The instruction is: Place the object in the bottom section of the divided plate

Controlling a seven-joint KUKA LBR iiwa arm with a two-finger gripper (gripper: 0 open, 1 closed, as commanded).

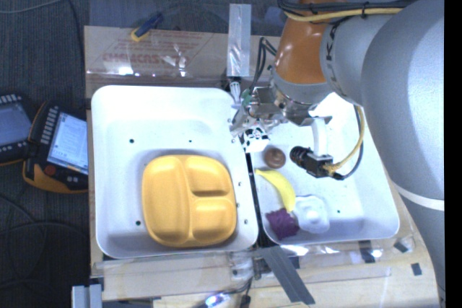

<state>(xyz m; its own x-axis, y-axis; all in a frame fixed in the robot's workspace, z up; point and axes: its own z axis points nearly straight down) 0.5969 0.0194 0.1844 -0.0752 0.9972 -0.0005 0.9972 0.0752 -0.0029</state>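
Camera view shows the gripper (249, 120) low over the seam between the two bins, at the top left corner of the right bin (375, 216); I cannot tell its state. The plate (189, 200) lies in the left bin (115, 119). A brown ball (273, 156), banana (279, 187), purple lump (282, 222) and white piece (312, 213) crowd together, so a descent could strike the bin wall or nudge a neighbour instead of picking one cleanly.
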